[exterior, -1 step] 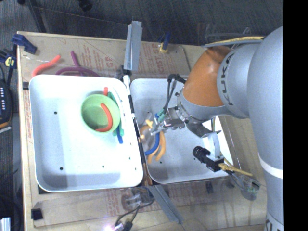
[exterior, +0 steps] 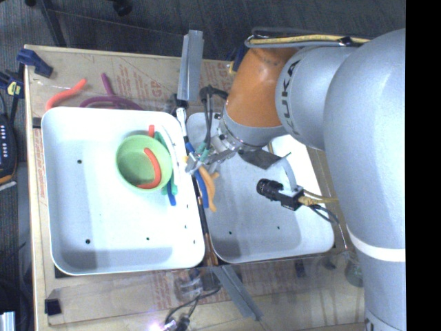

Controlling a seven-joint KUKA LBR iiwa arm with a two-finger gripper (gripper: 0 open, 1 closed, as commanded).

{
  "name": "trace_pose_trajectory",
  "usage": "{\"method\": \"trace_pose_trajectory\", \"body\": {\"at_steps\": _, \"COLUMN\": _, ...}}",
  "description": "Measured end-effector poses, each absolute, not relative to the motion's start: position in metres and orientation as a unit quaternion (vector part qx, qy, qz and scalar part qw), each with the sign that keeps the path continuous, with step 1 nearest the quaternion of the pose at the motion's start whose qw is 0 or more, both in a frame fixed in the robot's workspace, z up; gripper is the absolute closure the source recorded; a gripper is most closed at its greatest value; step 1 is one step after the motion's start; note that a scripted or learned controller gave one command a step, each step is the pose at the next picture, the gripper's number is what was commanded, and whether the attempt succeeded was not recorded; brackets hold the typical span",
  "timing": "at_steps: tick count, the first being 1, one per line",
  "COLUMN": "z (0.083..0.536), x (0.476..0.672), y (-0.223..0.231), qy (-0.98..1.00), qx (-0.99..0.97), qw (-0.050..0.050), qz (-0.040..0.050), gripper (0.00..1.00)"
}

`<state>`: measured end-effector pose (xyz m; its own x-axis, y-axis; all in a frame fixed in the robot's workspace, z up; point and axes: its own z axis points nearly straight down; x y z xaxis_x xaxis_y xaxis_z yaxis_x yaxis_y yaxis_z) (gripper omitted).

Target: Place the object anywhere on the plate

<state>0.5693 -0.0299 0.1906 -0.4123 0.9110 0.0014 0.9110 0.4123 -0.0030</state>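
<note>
Green plate [exterior: 141, 161] sat in the left bin [exterior: 83, 212], left of frame centre, an orange piece already lying across it. Gripper [exterior: 202, 158] hung over the seam between the bins, just right of the plate. Whether it was open or closed could not be told. An orange object [exterior: 209, 188] lay directly below it at the right bin's [exterior: 275, 233] left edge, long axis running down-frame; plate lay leftward.

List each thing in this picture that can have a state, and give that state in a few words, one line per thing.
green plate: lying in the left bin, an orange piece on it
left bin: holds the plate
right bin: under the arm
tool: at the seam between the bins
orange and blue pieces: lying below the tool
</note>
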Motion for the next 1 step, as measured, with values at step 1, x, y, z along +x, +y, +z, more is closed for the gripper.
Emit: {"method": "trace_pose_trajectory", "body": {"at_steps": 1, "z": 0.1912, "x": 0.5697, "y": -0.0297, "qy": -0.84, "qx": -0.542, "qw": 0.001, "qz": 0.0003, "gripper": 0.0}}
